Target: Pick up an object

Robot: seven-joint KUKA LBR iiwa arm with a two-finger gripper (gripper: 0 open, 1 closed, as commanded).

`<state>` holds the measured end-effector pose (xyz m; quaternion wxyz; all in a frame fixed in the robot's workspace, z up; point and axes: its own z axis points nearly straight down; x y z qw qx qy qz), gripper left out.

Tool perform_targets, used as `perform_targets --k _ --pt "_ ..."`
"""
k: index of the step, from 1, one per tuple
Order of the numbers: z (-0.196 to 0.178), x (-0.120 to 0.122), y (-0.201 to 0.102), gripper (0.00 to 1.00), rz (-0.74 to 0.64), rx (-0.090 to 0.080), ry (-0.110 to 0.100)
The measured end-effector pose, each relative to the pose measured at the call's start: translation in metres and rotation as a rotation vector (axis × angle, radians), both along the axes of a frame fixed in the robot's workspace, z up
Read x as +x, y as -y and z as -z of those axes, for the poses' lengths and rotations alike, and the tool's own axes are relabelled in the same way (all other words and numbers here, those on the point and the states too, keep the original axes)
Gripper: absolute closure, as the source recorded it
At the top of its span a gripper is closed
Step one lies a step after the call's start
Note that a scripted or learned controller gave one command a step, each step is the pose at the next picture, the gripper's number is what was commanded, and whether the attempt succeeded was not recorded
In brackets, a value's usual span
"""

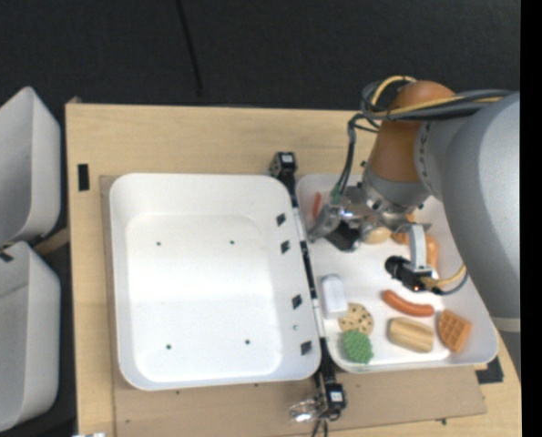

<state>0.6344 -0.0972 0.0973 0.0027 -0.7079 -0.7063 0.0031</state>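
green ball (356, 346), cookie (354, 318), bread roll (410, 334), waffle (453, 330) along right bin (475, 358) near edge | sausage (407, 304) just behind | gripper (342, 226) low over bin's far end, jaws' state cannot tell

Just one fixed cam up high, looking down at a slant, taking in the whole bench (189, 135) and both bins; arm (471, 153) enters from the right.
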Motion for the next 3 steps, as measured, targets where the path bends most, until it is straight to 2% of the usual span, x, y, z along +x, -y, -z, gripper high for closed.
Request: perform_targets --k 1,2,3 --pt "0.000 0.045 0.005 0.00 -0.005 0.001 -0.001" --pt "0.000 -0.020 0.000 0.00 0.000 0.000 -0.001" --pt "0.000 0.009 -0.001 0.00 -0.004 0.001 0.007"
